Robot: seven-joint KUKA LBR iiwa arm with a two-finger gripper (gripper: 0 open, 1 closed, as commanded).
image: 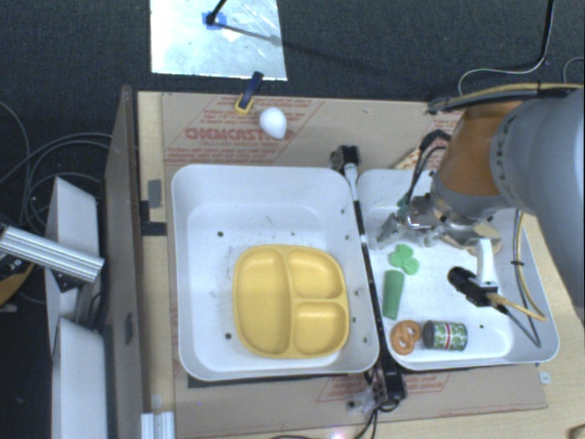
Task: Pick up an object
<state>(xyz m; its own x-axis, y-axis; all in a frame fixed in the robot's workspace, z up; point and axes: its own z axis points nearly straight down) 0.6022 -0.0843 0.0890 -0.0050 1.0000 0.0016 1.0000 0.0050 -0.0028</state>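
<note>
My gripper (pixel 398 230) hangs low over the back left part of the right bin (pixel 523 341), reaching in from the right. Just in front of it lies a small flat green piece (pixel 403 260), and a green stick (pixel 393 294) lies beyond that along the bin's left wall. Near the front wall rest a brown ring-shaped pretzel (pixel 405 337) and a small dark can with a green label (pixel 445 336) on its side. Nothing shows between the gripper and these things.
The left bin (pixel 206 208) holds a yellow divided plate (pixel 291 300). A white egg-like ball (pixel 272 122) and a small blue and yellow tool (pixel 247 94) lie on the cardboard behind the bins. The grey arm covers the right bin's back right corner.
</note>
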